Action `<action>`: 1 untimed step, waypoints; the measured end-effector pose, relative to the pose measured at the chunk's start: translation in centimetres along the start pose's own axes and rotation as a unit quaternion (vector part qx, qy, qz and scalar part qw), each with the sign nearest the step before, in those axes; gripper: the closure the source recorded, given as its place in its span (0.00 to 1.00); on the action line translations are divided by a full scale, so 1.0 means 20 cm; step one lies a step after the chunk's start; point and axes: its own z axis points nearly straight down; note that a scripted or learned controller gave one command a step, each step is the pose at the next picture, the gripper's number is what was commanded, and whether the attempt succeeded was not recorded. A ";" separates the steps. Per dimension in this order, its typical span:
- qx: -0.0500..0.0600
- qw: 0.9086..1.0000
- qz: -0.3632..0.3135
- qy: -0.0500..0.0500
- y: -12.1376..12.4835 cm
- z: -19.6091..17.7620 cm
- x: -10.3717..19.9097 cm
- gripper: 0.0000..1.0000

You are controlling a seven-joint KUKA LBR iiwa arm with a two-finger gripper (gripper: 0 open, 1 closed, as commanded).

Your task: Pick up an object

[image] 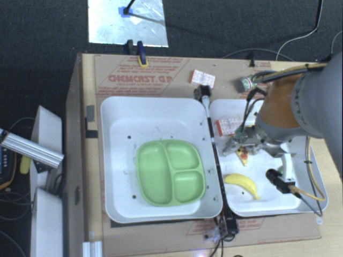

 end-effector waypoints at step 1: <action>0.000 1.000 0.000 0.000 0.00 -0.05 0.00 1.00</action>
